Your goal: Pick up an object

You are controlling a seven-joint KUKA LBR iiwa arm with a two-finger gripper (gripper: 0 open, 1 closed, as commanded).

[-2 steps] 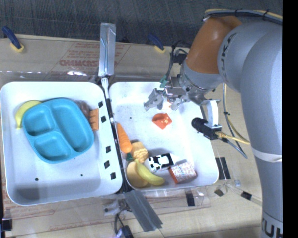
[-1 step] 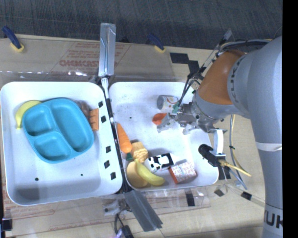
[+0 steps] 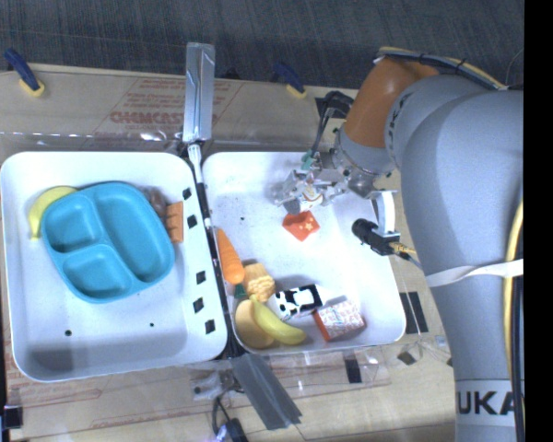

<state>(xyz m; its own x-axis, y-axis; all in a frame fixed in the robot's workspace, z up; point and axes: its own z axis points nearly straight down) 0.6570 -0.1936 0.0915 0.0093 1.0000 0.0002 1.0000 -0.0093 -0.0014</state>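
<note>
My gripper (image 3: 304,191) hangs over the upper middle of the right bin (image 3: 258,178), at the end of the grey arm with the orange band (image 3: 382,99). A small red block (image 3: 300,226) lies on the bin floor just below the gripper, close to its tip; whether they touch is unclear. Along the bin's left and front sides lie an orange carrot (image 3: 230,256), a yellow banana (image 3: 275,326), a black-and-white item (image 3: 300,297) and a red patterned box (image 3: 339,319).
The left bin (image 3: 37,339) holds a blue divided plate (image 3: 111,238), a yellow piece (image 3: 44,205) at its left and an orange block (image 3: 173,221) at its right. A metal divider (image 3: 199,90) runs between the bins. The arm's body covers the right side.
</note>
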